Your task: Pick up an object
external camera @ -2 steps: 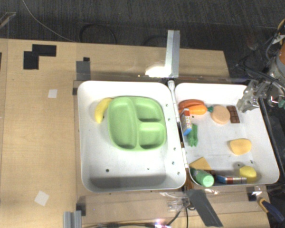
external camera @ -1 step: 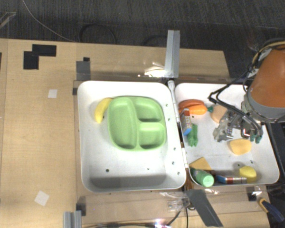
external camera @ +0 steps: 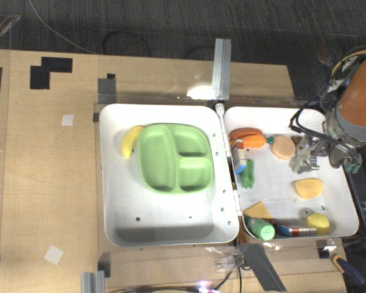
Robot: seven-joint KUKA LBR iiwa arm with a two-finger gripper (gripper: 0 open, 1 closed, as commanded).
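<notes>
Counting now: 2 white bins on the tabletop, a left bin (external camera: 110,182) and a right bin (external camera: 341,200). In the left bin, 1 green divided tray (external camera: 174,157) and 1 banana (external camera: 130,141) at its left edge. That makes 2 things there. In the right bin, 1 carrot (external camera: 251,141), 1 tan round piece (external camera: 283,147), 2 yellow lumps, one mid-right (external camera: 308,188) and one nearer (external camera: 318,221), 1 yellow wedge (external camera: 258,210), 1 green bottle (external camera: 260,229), 1 small green figure (external camera: 247,176).
</notes>
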